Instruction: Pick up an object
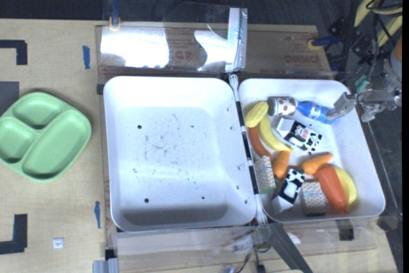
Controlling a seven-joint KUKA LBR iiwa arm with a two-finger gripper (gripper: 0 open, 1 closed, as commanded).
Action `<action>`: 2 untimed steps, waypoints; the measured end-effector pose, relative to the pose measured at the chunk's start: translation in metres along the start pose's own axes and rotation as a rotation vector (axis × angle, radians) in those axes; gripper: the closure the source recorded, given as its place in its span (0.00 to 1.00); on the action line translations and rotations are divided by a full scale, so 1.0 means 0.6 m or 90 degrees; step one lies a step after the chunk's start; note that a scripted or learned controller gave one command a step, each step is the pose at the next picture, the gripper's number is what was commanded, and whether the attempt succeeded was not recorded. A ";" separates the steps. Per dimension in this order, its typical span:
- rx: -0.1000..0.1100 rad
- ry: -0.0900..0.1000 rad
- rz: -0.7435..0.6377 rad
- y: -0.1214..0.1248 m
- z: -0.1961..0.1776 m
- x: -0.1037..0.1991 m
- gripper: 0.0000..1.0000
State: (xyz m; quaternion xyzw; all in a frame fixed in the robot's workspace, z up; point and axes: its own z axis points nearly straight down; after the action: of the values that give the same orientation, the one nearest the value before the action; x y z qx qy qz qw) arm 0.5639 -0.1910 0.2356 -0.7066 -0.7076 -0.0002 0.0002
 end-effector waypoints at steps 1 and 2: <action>-0.002 0.000 0.000 0.002 -0.017 0.000 1.00; -0.002 0.000 0.000 0.001 -0.017 0.000 0.00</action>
State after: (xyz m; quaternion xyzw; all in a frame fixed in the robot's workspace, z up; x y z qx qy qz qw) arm 0.5648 -0.1912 0.2459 -0.7065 -0.7077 -0.0011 -0.0011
